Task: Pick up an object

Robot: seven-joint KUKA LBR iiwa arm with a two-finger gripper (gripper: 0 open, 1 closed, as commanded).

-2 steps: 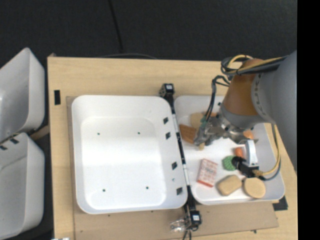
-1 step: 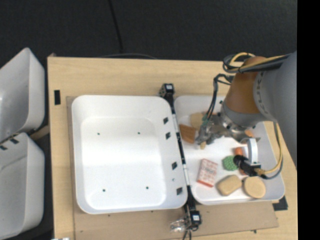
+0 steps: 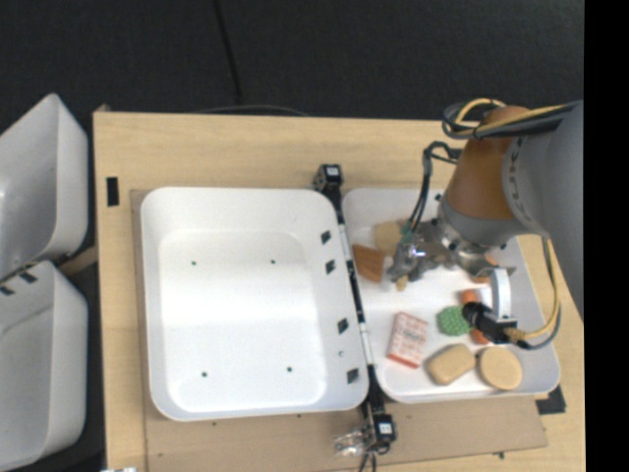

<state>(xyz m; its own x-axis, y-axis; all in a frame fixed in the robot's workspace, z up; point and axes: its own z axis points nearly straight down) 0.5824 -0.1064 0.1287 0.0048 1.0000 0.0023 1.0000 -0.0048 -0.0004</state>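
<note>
Two shallow white plastic bins sit side by side on the pale wooden worktop (image 3: 118, 293). The left bin (image 3: 246, 303) holds nothing pickable; the right bin (image 3: 393, 205) carries all the candidates. The grey arm with its orange band (image 3: 491, 175) reaches in from the right, and its hand (image 3: 405, 264) sits low over the upper part of the right bin. Whether the hand is released or clenched cannot be told at this angle.

Nearest the hand are a flat brown piece (image 3: 369, 262), just beside it on the divider side, and a small tan item (image 3: 388, 234) just above it. Well apart, toward the bin's near edge, lie a white-and-red printed packet (image 3: 407, 338), a green round object (image 3: 451, 320), a small orange piece (image 3: 478, 334), a tan rounded block (image 3: 451, 364) and a tan disc (image 3: 500, 368), the last two touching or nearly so.

Judged step: descent onto the brown piece. To execute well:

1. Centre the hand over the piece, not over its edge.
2. Keep clear of the bin wall and the divider, which lie close by and may deflect a finger.
3. Close only once the piece sits between both sides.
4. Lift straight up; a flat, thin object is likely to slip if caught by one corner.
</note>
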